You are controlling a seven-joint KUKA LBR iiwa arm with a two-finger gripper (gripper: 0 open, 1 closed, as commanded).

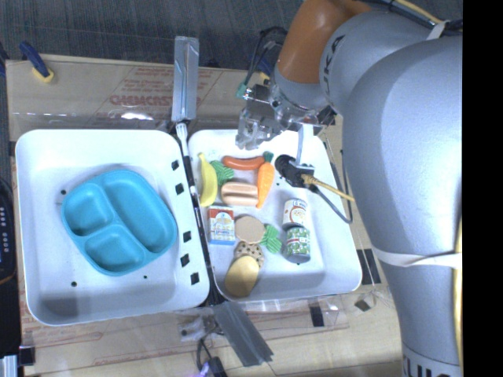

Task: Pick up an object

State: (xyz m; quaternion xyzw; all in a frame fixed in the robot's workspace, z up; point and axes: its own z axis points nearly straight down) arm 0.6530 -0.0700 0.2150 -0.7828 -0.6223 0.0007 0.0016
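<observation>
My gripper (250, 136) hangs over the back of the right bin (334, 246), just above the red sausage (244, 162). Nothing shows between its fingers. Below it lie a hot dog (239, 192), an orange carrot (265, 183) and a yellow banana (208, 181) by the bin's left wall. Further forward sit a small carton (222, 226), a round tan cookie (249, 228), a can with a green label (296, 230), a green piece (273, 239) and a yellow-brown lemon-like fruit (243, 274).
The left bin (47, 163) holds a blue divided plate (118, 220). A metal divider strip (185, 77) runs between the bins at the back. The grey arm (401, 132) covers the right side of the view.
</observation>
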